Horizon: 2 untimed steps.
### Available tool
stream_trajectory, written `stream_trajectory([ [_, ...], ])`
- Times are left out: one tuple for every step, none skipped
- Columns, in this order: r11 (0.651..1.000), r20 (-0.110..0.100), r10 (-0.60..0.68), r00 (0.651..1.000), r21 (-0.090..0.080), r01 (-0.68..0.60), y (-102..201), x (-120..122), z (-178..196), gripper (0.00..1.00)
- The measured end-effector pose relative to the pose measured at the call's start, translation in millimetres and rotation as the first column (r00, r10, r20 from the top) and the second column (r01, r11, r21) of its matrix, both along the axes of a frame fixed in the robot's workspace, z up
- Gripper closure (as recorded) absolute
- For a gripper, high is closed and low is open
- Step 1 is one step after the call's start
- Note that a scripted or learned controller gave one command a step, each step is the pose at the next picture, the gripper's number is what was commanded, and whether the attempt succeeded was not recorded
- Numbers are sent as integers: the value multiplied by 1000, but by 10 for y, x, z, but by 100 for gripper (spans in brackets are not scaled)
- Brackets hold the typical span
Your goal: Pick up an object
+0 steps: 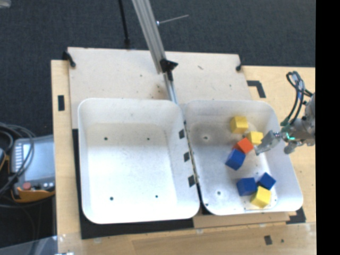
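Camera view: jaws (264,143) reach in low from the right over the right bin (223,209), can't tell how wide they stand and nothing shows between them; their tip is just beside the small yellow block (256,137) and orange block (245,145), so I'd take one of those, coming straight down to avoid nudging the touching blue block (235,159). Other blocks: yellow (239,124) further back, two blue (246,186) (266,181) and a yellow (261,197) clumped near the front wall; left bin (85,142) on the table (61,78), metal rail (149,31) behind.
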State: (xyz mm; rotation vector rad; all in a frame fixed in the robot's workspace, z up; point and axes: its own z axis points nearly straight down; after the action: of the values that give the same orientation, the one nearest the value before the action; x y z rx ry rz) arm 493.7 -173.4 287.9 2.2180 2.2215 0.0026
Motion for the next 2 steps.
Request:
stream_trajectory([
  [1000,-6,-2,1000,0,2,-1,-64,-604,0],
  [1000,-7,-3,1000,0,3,5,29,-1104,0],
])
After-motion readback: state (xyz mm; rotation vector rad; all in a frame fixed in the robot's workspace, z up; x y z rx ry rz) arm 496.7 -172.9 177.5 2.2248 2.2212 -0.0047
